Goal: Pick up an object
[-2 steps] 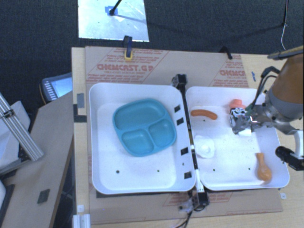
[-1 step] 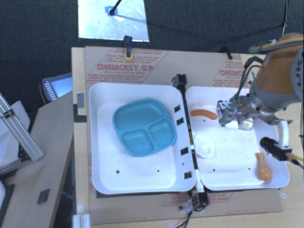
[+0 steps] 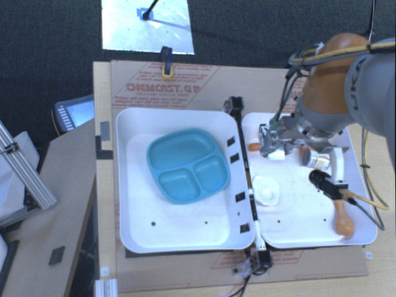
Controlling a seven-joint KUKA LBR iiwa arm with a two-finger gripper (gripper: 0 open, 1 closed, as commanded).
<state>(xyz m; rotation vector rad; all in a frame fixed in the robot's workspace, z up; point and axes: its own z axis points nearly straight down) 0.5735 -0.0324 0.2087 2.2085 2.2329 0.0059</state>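
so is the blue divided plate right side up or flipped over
Right side up: the blue divided plate shows its three hollow compartments facing the camera, flat in the left bin.

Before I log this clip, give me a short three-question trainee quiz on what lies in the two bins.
1. True or false: the blue three-compartment plastic plate lies in the left white bin.
2. Which bin is the gripper over?
3. The wooden spoon lies: A) near the right white bin's far corner, B) near its near right corner.
Key: 1 true; 2 right; 3 B.
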